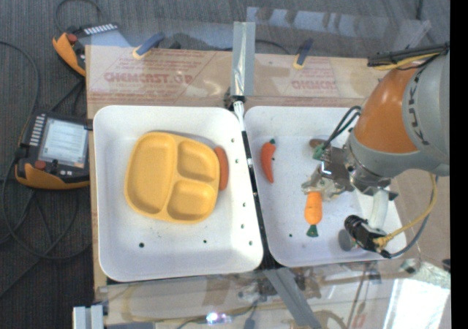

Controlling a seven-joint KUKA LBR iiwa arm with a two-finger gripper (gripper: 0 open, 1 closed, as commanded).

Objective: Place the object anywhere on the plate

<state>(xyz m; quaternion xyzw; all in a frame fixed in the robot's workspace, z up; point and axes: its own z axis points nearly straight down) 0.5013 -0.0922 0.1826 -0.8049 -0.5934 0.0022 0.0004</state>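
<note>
A yellow plate with three compartments lies in the left bin. An orange-red sausage-shaped piece rests against the plate's right rim. In the right bin a red-orange carrot lies near the left wall, green end up. A second, lighter orange carrot lies near the bin's middle, green tip pointing to the front. My gripper hangs just above and behind this second carrot, very close to its upper end. Whether it touches the carrot cannot be made out.
The raised divider between the two bins runs between the carrots and the plate. The arm's grey and orange body covers the right bin's right side. A handheld pendant lies on the floor left of the bench.
</note>
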